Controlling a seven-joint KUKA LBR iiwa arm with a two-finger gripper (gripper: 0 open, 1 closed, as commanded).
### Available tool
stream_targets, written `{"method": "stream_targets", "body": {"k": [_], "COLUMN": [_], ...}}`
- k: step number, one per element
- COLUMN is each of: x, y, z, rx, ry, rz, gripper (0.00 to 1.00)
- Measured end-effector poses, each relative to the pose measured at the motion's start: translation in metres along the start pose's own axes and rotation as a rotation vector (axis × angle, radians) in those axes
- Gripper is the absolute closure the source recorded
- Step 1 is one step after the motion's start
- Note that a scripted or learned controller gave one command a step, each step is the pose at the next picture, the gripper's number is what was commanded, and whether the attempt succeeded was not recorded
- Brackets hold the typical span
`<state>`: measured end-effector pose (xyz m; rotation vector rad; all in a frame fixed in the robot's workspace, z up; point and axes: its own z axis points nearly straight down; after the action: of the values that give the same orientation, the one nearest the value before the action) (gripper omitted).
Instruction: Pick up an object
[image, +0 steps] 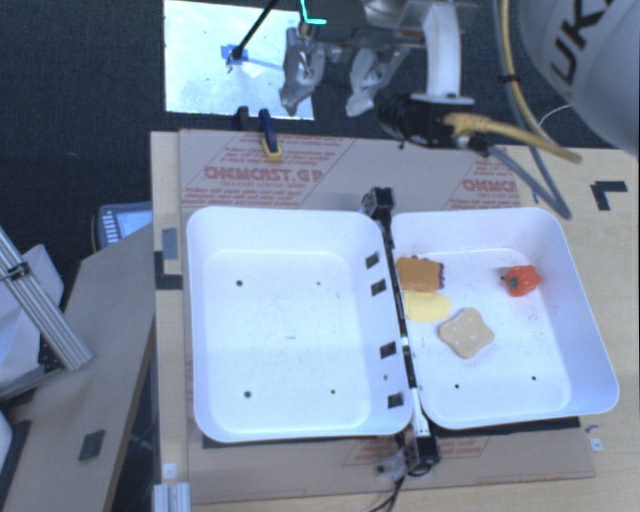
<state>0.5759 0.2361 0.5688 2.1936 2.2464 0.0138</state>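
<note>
Right bin (560, 250) holds four items near its left wall and far edge. Tan toast-shaped piece (466, 333), set diagonally. Flat yellow oval (427, 307), long axis left-right. Orange-brown block (420, 273), purple at one end. Small orange-red object (520, 280). End effector (332, 85) above worktop's far edge, fingers spread, released.

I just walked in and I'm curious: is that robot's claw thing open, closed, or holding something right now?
End effector: open, nothing between its fingers, raised above the bench at the far edge, away from both bins.
</note>
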Motion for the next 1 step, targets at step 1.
{"method": "stream_targets", "body": {"k": [1], "x": [0.0006], "y": [0.0], "z": [-0.0117], "rx": [-0.003], "ry": [0.001], "rz": [-0.004], "gripper": [1.0]}}
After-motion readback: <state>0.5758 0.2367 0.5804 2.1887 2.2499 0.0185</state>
